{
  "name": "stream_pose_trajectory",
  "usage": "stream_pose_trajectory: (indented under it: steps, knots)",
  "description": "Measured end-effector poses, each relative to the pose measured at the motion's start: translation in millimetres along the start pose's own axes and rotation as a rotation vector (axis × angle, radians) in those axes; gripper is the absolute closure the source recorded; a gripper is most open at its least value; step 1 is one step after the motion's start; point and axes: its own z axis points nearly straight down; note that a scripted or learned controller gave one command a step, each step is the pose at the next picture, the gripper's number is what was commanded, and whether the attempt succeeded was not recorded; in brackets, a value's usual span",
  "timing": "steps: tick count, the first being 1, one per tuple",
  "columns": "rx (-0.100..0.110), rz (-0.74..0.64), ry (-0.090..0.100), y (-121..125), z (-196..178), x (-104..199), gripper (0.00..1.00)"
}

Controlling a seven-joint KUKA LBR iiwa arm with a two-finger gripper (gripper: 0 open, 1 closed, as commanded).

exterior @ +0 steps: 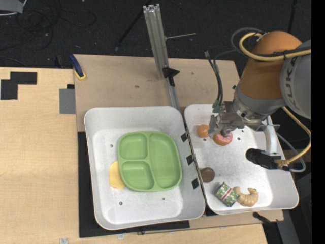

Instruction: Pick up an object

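Left bin (96, 136): green divided plate (150, 160), yellow piece (116, 176) tucked under its left edge. Right bin (284, 197): orange ball (203, 131), brown disc (207, 175), green packet (225, 193), tan knobbly piece (248, 196). Gripper (222, 131) low over red-pink object (223, 138), possibly touching; finger spread unreadable, grasp cannot be told.

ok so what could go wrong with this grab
The gripper sits right over the round pink-red object, with the small orange ball close beside it. Closing could nudge the ball away or pinch both. The round object might also roll out toward the right bin's wall.
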Motion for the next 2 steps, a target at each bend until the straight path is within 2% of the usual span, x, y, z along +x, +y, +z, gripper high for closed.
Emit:
stream_pose_trajectory:
  steps: [2]
  knots:
    - [0.000,-0.001,0.000,-22.6,22.9,103.5,1.00]
